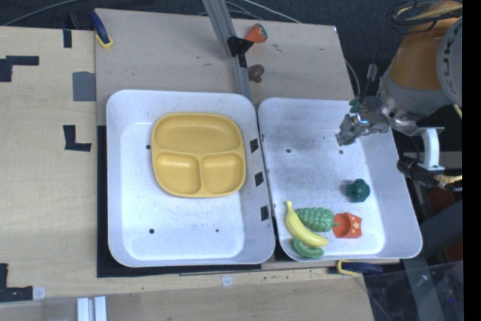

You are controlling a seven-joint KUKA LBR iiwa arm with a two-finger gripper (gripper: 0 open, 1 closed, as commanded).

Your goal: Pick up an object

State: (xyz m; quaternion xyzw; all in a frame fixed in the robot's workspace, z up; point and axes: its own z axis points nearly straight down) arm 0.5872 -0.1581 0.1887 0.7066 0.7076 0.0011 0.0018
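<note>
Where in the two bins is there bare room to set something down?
Left bin: a bare strip in front of the yellow tray. Right bin: its centre and far left floor, beside the tool. Crowded: its near edge, with banana, green pieces and red toy.

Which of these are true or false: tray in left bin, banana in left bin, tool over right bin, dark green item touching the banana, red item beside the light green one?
1. The yellow tray lies in the left bin. True.
2. The banana lies in the left bin. False: it is in the right bin.
3. The tool hangs over the right bin. True.
4. The dark green item touches the banana. False: it sits apart, by itself.
5. The red item sits beside the light green item. True.
</note>
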